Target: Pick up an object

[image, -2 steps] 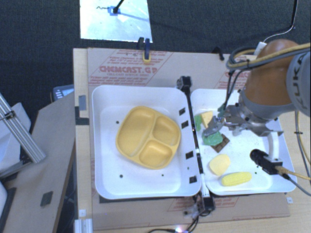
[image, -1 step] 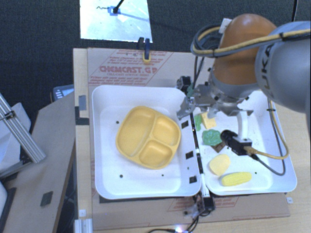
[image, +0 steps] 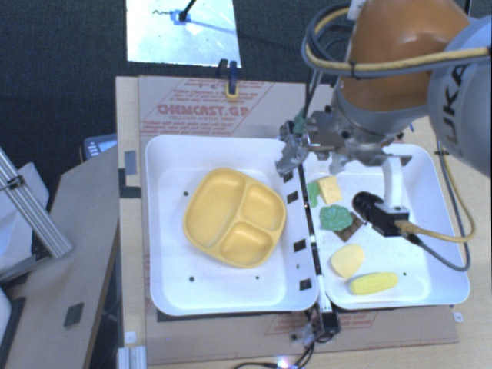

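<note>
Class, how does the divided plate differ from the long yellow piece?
The plate is far bigger than the long piece. The plate has three compartments; the long piece has none. The plate lies in the left bin, the long piece in the right bin. Both are yellow.

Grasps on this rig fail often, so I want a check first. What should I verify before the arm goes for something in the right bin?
1. Targets in the right bin: ok. There are a yellow square piece, a green leafy piece, a pale round piece and a yellow oblong piece.
2. Gripper over a target: not ok, it sits by the divider between the bins.
3. Gripper free of any load: cannot tell.
4. Green leafy piece standing alone: not ok, a brown piece lies against it.
5. Yellow divided plate out of the way: ok, it is in the left bin.
</note>
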`<state>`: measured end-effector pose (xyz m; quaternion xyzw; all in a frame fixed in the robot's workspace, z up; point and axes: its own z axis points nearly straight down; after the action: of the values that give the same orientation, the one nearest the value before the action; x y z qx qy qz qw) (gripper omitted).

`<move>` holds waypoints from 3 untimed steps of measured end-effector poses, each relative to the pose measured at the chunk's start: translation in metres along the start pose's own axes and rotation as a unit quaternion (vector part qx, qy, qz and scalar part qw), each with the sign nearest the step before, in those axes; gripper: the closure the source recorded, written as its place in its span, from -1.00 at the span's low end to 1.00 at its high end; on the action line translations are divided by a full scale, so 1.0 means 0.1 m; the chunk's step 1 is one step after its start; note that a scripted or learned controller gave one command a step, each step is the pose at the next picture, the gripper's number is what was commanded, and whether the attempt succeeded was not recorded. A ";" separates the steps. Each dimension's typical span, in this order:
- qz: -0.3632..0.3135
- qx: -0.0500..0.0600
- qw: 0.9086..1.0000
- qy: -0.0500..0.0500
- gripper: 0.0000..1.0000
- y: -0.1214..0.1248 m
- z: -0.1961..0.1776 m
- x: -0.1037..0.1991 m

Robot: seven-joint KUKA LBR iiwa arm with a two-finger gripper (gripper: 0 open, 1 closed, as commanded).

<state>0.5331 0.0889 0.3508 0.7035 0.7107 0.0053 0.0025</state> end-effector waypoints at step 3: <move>0.002 0.001 1.000 0.000 -1.00 0.27 -1.31 1.47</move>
<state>0.5567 0.2352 0.4822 0.7047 0.7095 0.0051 0.0018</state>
